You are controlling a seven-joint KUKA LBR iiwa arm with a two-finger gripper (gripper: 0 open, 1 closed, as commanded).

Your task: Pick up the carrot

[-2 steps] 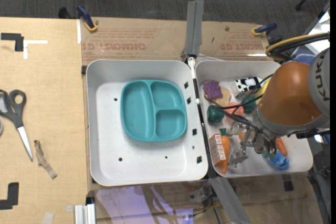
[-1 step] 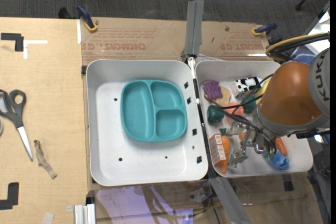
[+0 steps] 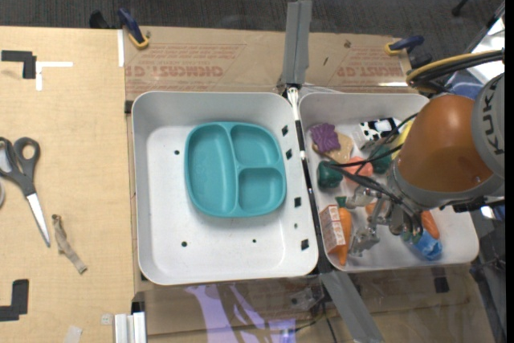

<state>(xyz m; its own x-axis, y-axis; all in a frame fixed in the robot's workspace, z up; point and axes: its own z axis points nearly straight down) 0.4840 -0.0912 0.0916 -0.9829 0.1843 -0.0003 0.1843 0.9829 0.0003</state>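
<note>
I have the gripper (image 3: 365,235) low in the right bin (image 3: 462,253), near that bin's front-left corner, with the grey arm and its orange band (image 3: 438,144) hanging over the middle of the bin and hiding much of what lies there. The carrot (image 3: 343,233), as best I read it, is the orange piece lying just beside the gripper on its left, running toward the bin's front edge, with a red-and-white packet (image 3: 332,226) pressed against its other side. I cannot tell whether the gripper's metal parts are spread or together; they blur into the clutter, and I see nothing clearly caught between them. My worry is crowding: the packet touches the carrot, so a closing grasp could pinch the packet instead, or nudge the carrot against the bin's wall. A blue object (image 3: 426,247) and another orange piece (image 3: 430,222) sit near the front-right, easy to mistake for the target. A purple toy (image 3: 324,137) and a dark green piece (image 3: 328,173) lie toward the back-left. The left bin (image 3: 161,237) holds a teal divided plate (image 3: 237,169).
</note>
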